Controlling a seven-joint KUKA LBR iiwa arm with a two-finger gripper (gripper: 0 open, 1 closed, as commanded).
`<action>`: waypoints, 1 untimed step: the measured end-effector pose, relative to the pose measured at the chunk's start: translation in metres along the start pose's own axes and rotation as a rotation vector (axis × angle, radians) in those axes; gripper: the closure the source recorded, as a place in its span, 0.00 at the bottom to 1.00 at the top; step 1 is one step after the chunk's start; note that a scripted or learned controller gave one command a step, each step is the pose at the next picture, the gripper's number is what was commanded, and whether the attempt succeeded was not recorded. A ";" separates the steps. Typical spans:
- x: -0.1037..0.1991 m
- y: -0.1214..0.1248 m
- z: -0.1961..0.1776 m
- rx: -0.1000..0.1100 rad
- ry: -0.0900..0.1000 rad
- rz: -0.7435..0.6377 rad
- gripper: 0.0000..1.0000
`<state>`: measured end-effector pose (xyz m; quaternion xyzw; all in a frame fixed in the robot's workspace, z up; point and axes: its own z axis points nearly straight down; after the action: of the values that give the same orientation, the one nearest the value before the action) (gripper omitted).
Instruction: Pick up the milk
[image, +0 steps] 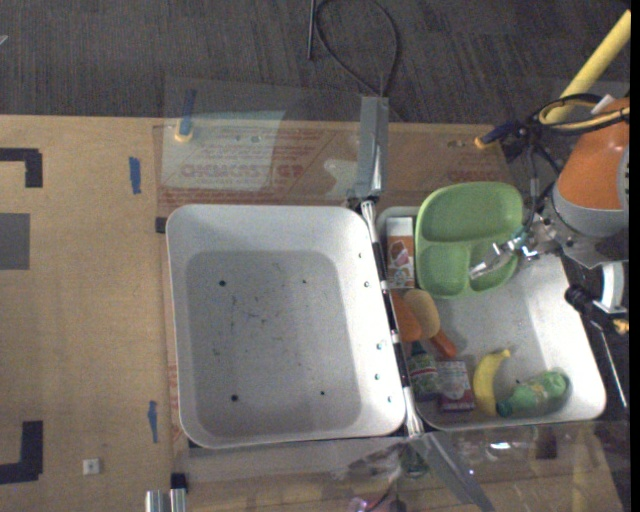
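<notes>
Camera view, looking down at a slant on a pale wooden bench (80, 330) bearing 2 shallow white plastic bins side by side. Left-hand white bin (200, 240): bare speckled floor with a few small dark holes. Right-hand white bin (560, 330): holds all loose items. Small upright milk carton with a white top and red-and-orange printed face (400, 254): stands at the far left edge of the right-hand bin, against the wall shared with the left-hand bin, just beside the left rim of a light green plastic divided tray (466, 235) that fills the far part of that bin. Grey arm with an orange band above the wrist (595, 180): enters from the right; its metallic two-finger gripper (498, 260) sits over the near right portion of the green tray, well apart from the milk carton; nothing is visible between the fingers, and whether they are spread or closed cannot be told at this resolution. Orange spatula-like utensil with a tan rounded end (422, 318): lies just nearer than the carton, along the left wall. Dark bottle with a red label (423, 368) and small red-and-white box (455, 385): side by side at the near left corner. Yellow banana (488, 378): just right of the box. Green rounded soft object (535, 392): just beside the banana, at the near right corner
</notes>
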<state>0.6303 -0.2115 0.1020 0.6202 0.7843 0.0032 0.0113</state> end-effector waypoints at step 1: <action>-0.024 0.036 -0.138 0.015 0.009 0.049 0.00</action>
<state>0.6678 -0.2253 0.2410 0.6393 0.7690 0.0006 0.0031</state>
